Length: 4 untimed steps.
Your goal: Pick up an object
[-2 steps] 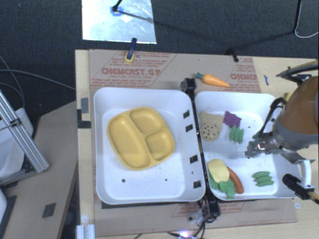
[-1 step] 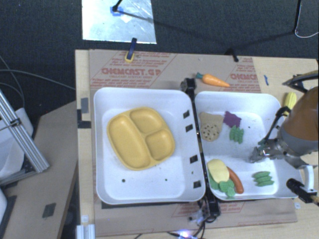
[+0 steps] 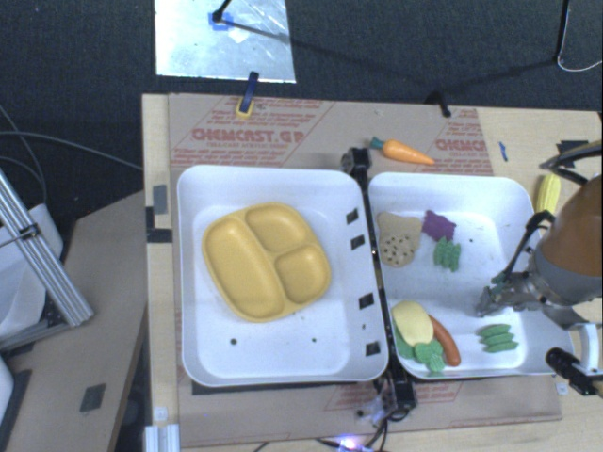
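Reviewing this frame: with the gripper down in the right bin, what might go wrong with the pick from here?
1. The gripper sits on bare bin floor, with the green pea pods just below it in the view; closing here may grab nothing.
2. It is near the right bin's right wall, so a sideways move may bump the rim.
3. The yellow piece, orange carrot and green broccoli lie bunched together, so a grasp there may catch several or push them apart.
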### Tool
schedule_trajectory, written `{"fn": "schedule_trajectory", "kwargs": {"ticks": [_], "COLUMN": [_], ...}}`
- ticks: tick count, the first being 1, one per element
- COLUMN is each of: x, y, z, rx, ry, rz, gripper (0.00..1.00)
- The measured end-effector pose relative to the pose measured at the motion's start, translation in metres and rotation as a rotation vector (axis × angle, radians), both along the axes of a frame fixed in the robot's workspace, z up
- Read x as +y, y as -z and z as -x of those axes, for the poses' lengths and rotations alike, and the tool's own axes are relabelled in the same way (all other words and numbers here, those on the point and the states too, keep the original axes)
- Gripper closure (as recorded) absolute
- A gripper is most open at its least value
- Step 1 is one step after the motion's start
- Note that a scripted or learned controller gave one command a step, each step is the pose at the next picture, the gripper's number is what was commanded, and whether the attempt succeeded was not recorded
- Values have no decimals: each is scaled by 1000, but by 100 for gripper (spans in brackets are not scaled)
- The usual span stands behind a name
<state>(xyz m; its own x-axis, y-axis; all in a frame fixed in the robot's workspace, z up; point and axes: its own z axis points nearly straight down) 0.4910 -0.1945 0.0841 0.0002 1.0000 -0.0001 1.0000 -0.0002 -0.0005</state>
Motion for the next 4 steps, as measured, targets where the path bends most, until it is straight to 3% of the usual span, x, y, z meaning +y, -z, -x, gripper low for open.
{"fn": "schedule_trajectory", "kwargs": {"ticks": [1, 2, 4], "x": [16, -7, 40], "y": [0, 0, 0], "z": [-3, -2, 4], "rx": [-1, -3, -1], "ry": [-5, 0, -5], "rz": [-1, 2, -1], "gripper": [100, 100, 100]}}
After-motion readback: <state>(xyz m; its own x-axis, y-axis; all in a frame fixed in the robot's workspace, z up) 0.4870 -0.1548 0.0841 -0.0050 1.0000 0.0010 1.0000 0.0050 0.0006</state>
